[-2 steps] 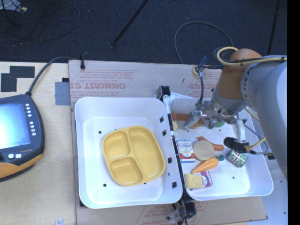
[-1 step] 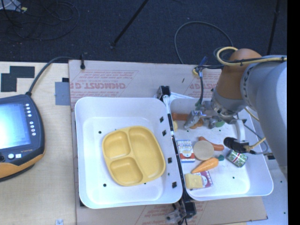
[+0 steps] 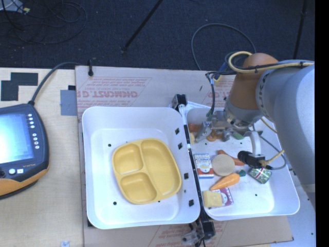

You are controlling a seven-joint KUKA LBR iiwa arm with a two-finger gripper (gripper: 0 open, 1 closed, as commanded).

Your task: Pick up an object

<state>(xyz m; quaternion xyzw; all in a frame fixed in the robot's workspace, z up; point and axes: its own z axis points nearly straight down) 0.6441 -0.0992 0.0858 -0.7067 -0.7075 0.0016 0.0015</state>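
gripper (image 3: 215,128) low at back of right bin (image 3: 280,202), can't tell its state.
go for carrot (image 3: 224,181) w/ room around it, close across the narrow width, lift straight.

A thick, smooth grey cylindrical arm (image 3: 290,94) fills the frame's right side, with a rounded orange band (image 3: 252,84) above its wrist and a yellow cable loop (image 3: 237,60) beside the band.

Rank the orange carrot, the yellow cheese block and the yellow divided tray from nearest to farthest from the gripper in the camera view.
From the gripper, in the right bin's upper part:
1. Orange carrot, right bin, below the gripper.
2. Yellow cheese block, right bin's lower edge.
3. Yellow divided tray, left bin.
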